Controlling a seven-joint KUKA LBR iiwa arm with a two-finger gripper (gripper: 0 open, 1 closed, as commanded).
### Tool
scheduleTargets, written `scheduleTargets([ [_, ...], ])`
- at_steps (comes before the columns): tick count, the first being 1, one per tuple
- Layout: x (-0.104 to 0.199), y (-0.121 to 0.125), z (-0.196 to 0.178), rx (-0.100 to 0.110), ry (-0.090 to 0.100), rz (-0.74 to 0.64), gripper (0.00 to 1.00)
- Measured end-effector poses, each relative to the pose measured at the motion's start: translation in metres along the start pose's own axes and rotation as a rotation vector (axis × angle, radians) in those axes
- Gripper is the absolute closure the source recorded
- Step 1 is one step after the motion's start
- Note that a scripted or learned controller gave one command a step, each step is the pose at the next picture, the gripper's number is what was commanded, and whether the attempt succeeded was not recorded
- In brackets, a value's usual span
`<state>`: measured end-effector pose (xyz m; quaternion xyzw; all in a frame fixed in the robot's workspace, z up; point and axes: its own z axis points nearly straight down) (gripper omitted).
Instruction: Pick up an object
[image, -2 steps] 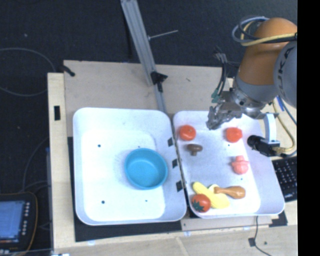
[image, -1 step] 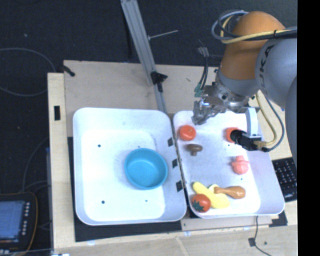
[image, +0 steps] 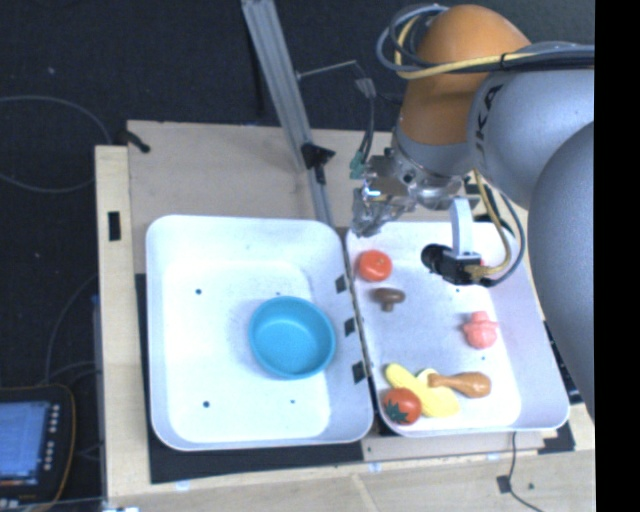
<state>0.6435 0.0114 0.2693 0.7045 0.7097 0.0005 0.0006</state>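
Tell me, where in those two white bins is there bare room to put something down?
The left bin is mostly bare floor all around the blue bowl, widest at its far side. In the right bin, a patch lies open in the middle, between the brown mushroom and the pink toy. Its near left corner is crowded: tomato, banana, drumstick. The gripper hangs over the far left corner.

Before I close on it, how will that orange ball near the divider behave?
The orange ball looks round and smooth, so it will probably roll if nudged and may squirt sideways under an off-centre pinch. It seems small and likely light. The bin wall beside it could stop its rolling leftward.
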Motion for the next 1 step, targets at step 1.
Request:
scheduleTargets([
  [1,0.0505,0.0221,0.0111,0.001,0.000,-0.001,1.00],
])
